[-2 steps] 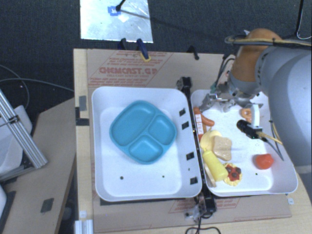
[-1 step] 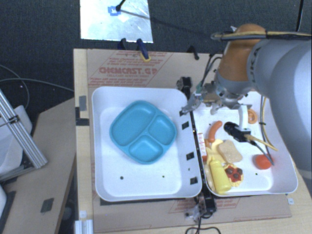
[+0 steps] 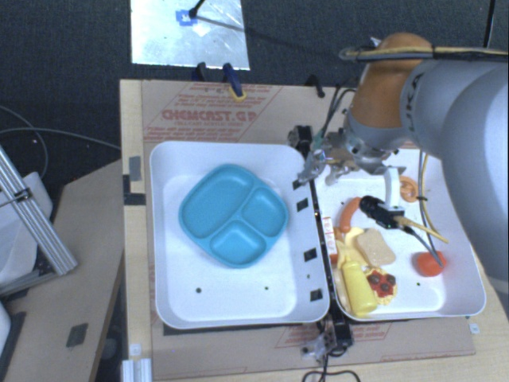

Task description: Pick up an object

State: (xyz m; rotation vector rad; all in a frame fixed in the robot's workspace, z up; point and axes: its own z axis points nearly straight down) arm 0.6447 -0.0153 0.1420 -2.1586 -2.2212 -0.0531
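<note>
Hovering pincer over the right bin's left rim.

Red print on cardboard sheet behind bins — blurred, not readable.

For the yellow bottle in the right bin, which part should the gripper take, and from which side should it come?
Grip the yellow bottle across its body, coming from straight above. It lies flat, lengthwise along the right bin's left wall, with the pizza slice close on its other side, so fingers likely fit best nearer its lower end.
</note>
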